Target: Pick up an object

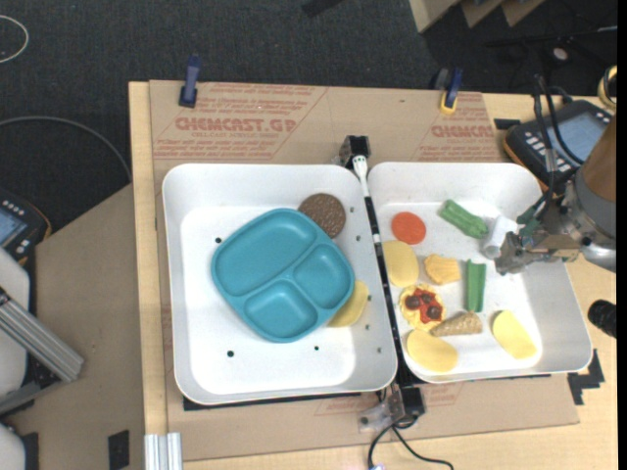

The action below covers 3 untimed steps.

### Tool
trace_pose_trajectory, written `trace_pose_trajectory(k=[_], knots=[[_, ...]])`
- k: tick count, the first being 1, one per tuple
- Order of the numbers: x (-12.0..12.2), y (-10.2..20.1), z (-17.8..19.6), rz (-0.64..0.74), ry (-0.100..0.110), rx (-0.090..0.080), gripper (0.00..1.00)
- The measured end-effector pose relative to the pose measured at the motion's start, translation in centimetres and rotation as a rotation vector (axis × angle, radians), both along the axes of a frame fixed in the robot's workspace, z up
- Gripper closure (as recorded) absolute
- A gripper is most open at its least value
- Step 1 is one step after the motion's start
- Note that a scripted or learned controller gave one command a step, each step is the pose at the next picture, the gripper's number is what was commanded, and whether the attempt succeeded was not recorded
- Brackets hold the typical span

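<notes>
The right bin [549, 360] holds several toy foods: a red-orange disc [408, 227], a green pod [462, 217], an upright green stick [474, 284], a pale yellow piece [399, 262], a small orange wedge [442, 269], a pizza-like piece [423, 305], a tan cone [458, 325], a yellow round [431, 351] and a lemon-shaped piece [513, 333]. My gripper [509, 253] hangs low over this bin's right side, just right of the green stick and below the green pod. Nothing is visibly held in it.
The left bin [196, 341] carries a blue compartment plate [282, 274], a brown cookie [322, 211] at its top edge and a yellow piece [351, 305] tucked under its right side. A black divider [370, 233] runs between the bins. Cables and a device [549, 135] sit at the right.
</notes>
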<state>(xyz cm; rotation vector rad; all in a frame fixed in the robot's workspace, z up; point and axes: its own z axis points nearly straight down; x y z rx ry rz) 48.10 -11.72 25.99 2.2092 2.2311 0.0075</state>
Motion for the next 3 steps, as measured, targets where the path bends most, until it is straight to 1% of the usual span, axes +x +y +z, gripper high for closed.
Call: trace_pose_trajectory(k=[1, 2, 3], knots=[[0.0, 9.1, 6.3, 0.002, -0.004, 0.001, 1.00], [7.7, 11.3, -3.9, -0.006, 0.008, -0.001, 1.00], [4.8, 6.6, -7.8, -0.015, 0.012, -0.002, 1.00]])
